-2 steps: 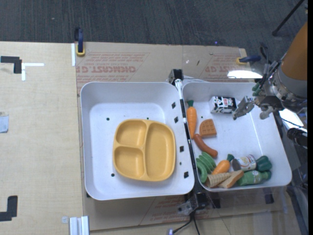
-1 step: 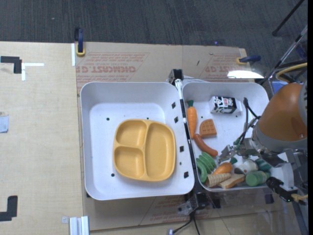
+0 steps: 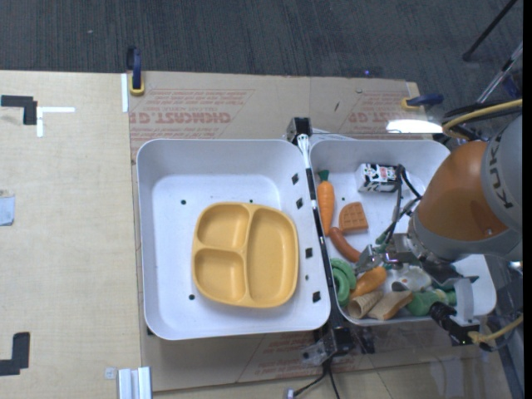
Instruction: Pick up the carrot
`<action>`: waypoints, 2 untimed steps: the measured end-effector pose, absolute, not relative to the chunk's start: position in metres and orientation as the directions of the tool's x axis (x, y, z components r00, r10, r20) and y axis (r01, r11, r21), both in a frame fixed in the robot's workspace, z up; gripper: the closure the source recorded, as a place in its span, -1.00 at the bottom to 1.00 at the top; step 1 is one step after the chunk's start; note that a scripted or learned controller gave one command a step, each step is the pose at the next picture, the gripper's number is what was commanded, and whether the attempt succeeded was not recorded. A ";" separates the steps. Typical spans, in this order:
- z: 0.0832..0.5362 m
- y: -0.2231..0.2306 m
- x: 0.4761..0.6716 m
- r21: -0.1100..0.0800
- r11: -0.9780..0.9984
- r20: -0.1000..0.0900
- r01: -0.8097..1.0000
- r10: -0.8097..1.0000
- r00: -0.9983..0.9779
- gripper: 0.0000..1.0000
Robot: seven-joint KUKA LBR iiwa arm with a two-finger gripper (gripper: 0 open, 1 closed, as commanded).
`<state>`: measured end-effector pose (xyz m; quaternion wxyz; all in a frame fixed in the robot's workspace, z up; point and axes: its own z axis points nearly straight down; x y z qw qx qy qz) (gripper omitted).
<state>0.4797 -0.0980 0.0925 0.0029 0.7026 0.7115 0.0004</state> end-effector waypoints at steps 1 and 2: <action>0.102 -0.098 0.483 0.010 0.005 -0.003 1.000 1.000 -0.005 1.00; 0.191 -0.039 0.507 0.001 0.143 -0.002 0.990 0.990 -0.143 1.00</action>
